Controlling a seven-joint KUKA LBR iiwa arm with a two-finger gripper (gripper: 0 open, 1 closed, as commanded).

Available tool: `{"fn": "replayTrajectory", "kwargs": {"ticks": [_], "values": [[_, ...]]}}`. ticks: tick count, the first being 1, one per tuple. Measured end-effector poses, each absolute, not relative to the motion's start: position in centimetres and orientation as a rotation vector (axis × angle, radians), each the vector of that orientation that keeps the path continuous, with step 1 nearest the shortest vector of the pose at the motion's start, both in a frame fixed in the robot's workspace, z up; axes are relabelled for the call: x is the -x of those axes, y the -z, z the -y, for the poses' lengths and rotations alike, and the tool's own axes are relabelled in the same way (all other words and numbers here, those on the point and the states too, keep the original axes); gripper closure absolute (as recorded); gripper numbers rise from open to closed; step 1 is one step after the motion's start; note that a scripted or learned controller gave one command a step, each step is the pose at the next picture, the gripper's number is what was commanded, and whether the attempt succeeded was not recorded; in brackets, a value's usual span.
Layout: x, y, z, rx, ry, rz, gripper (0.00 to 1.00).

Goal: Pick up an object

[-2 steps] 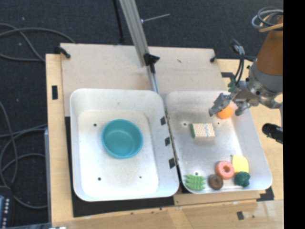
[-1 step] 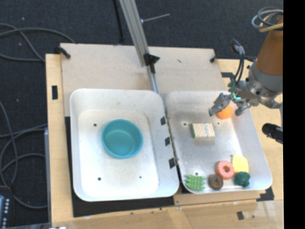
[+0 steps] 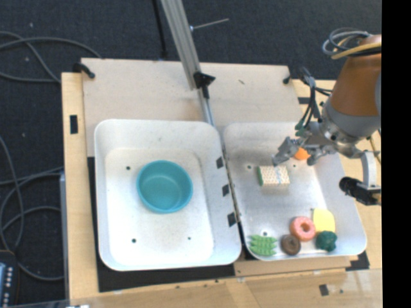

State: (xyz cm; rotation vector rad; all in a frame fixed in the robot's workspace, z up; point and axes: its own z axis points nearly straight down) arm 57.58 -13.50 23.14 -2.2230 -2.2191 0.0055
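A small orange object (image 3: 302,152) sits at the tip of the tool (image 3: 297,151), over the far part of the right bin (image 3: 244,147); whether the tool is gripping it, open or closed, I cannot tell. Just near-left of it lies a waffle-like block with a green edge (image 3: 274,176). Along the bin's near edge are a green leafy piece (image 3: 262,244), brown ring (image 3: 291,245), pink donut (image 3: 302,228), yellow piece (image 3: 323,220) and dark green piece (image 3: 327,240). The left bin (image 3: 115,140) holds a teal bowl (image 3: 165,185).

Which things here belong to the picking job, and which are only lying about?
For the job:
- gripper, above the right bin
- sponge block, nearest it

Lying about:
- pink donut
- brown donut
- yellow piece
- dark green piece
- green leafy toy
- teal bowl in the left bin
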Motion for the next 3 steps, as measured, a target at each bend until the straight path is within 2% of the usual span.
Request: {"fn": "replayTrajectory", "kwargs": {"ticks": [1, 2, 3], "values": [[-57.5, -16.8, 13.6, 2.221, -0.008, 2.218, 0.00], [-56.9, -12.4, 14.0, 2.223, -0.007, 2.219, 0.00], [-57.1, -13.8, 14.0, 2.231, 0.004, 2.217, 1.00]]}}
